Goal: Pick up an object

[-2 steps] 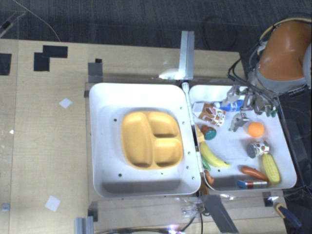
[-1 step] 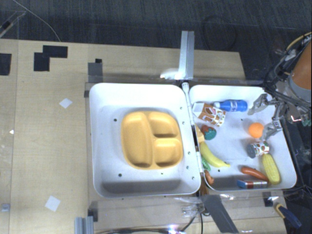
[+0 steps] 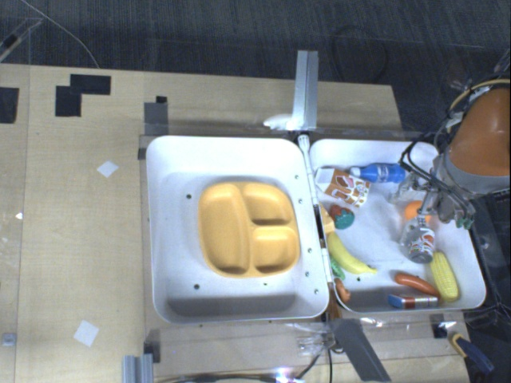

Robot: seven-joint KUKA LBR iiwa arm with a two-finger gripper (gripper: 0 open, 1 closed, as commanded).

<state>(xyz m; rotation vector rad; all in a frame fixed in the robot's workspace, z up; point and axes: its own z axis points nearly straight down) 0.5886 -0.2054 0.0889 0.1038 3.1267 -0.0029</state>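
Two shallow white plastic bins sit side by side on a pale wooden bench (image 3: 72, 214). The left bin (image 3: 172, 214) carries a yellow three-compartment plastic tray (image 3: 247, 228) at its centre, while the right bin (image 3: 471, 294) holds the clutter of small items offered for picking. The grey arm with its orange band (image 3: 483, 138) reaches in from three o'clock, its gripper (image 3: 423, 214) lowered over the right bin's middle, apparently lined up for a grasp. Just below it stands a small silvery can with a red label (image 3: 421, 243), the likeliest target by this reading. Whether the fingers are spread or closed cannot be told; cables and the wrist obscure them. Around the can: a yellow toy banana (image 3: 348, 258) at nine o'clock, a yellow corn cob (image 3: 444, 275) at five, a red-orange carrot-like piece (image 3: 415, 282) at six, a blue-capped bottle (image 3: 377, 172) at eleven. An orange object by the gripper is mostly hidden.
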